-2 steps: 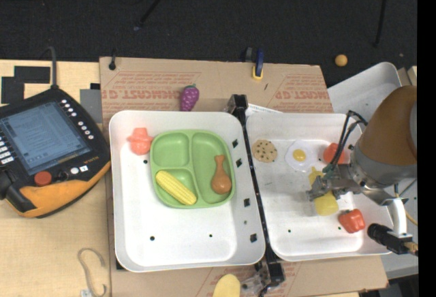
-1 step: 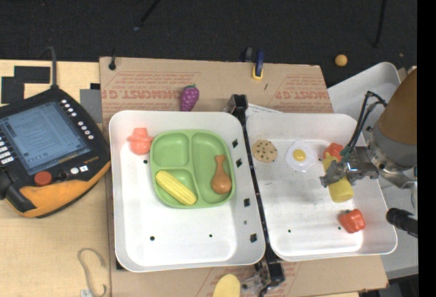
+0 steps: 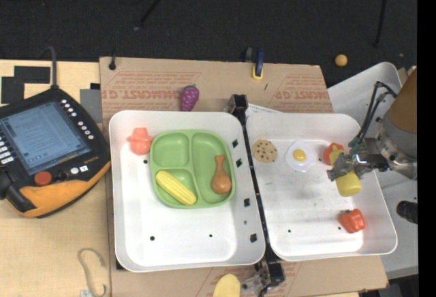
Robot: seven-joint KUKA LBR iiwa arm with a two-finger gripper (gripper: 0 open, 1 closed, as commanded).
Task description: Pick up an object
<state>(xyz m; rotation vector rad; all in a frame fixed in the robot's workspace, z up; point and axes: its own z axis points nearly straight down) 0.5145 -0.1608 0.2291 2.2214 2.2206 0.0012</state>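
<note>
My gripper (image 3: 349, 172) hangs over the right side of the right bin (image 3: 320, 248). A yellow toy (image 3: 350, 185) sits directly under its tip, partly covered by it. A red toy (image 3: 333, 152) lies just left of the gripper, and another red toy (image 3: 352, 221) lies nearer the front. A fried egg toy (image 3: 299, 156) and a cookie (image 3: 264, 150) rest towards the back left of that bin. I cannot tell whether the yellow toy is gripped or only lying beneath the gripper.
The left bin (image 3: 177, 241) holds a green divided plate (image 3: 177, 152) with a corn cob (image 3: 176, 187) and a drumstick (image 3: 220, 176), plus a pink toy (image 3: 139, 141). A purple grape toy (image 3: 189, 97) lies behind the bins. A teach pendant (image 3: 44, 146) sits far left.
</note>
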